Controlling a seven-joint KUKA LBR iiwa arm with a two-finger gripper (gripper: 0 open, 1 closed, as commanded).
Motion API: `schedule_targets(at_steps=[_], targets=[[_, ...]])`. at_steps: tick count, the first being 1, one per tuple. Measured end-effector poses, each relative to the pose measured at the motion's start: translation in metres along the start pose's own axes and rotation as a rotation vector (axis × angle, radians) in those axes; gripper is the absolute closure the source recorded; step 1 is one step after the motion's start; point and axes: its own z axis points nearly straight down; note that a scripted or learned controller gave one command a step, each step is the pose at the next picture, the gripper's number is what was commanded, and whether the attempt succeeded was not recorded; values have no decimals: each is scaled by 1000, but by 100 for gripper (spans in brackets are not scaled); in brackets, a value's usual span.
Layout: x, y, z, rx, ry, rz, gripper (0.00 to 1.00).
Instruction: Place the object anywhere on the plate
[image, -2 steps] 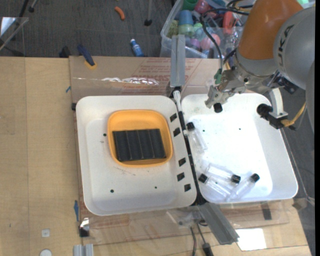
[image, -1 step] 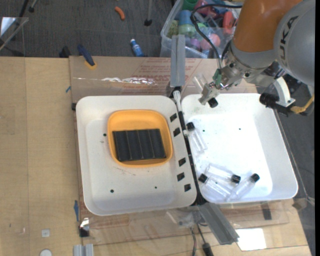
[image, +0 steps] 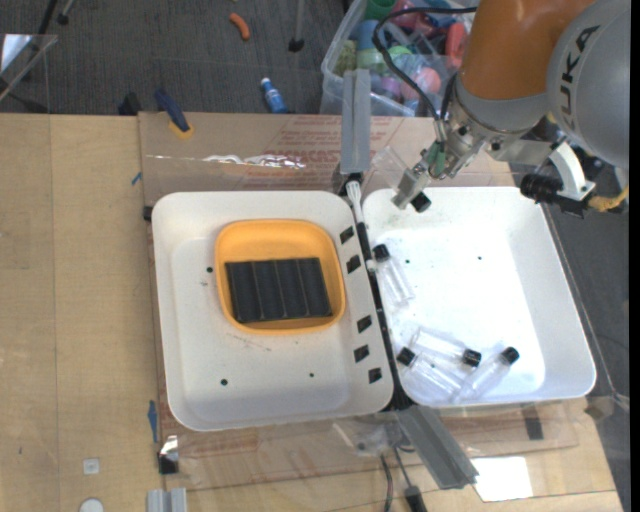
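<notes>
Here, a clear vial with a black cap sits between the fingers of the gripper, tilted, its cap end lowest and hanging just above the back-left corner of the right bin. So the gripper is clamped on that vial, with the grey arm and its orange band reaching in from the upper right. The orange plate lies well apart from it, in the left bin, and bears a black ribbed block across its middle. In the right bin, 1 more clear vial lies near the divider, and at least 3 others lie clustered by the front edge, each with a black cap.
</notes>
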Motion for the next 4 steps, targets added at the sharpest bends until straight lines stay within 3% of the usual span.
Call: schedule_targets(at_steps=[2,3,4], targets=[[-12,-16,-4,3,3,-93,100],[-22,-25,48,3,6,-313,100],[-22,-25,48,2,5,-313,0]])
